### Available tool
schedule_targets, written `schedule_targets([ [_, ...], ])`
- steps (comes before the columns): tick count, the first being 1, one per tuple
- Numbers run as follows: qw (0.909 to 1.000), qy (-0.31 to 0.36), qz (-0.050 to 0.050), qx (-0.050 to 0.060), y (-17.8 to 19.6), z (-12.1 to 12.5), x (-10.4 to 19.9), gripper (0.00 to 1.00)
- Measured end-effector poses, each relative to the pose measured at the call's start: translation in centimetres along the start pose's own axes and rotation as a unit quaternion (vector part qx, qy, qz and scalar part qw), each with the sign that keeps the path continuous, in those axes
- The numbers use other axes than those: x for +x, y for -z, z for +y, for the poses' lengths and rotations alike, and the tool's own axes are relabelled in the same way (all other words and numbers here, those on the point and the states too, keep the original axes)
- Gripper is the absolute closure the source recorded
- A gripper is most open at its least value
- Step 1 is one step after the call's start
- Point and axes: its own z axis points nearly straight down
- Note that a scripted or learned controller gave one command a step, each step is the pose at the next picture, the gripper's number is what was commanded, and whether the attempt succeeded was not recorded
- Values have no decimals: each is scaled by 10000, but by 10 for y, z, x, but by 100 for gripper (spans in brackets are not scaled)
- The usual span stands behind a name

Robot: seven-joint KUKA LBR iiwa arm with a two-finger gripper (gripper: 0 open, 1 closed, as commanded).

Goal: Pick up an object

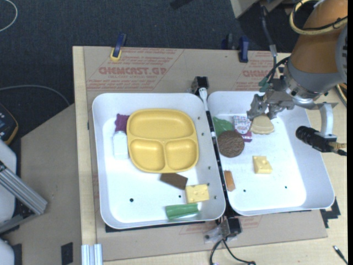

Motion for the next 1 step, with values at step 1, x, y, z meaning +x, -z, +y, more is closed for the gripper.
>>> schedule_targets([
  [1, 10000, -16, -9, 7, -4, -18, 39, 100],
])
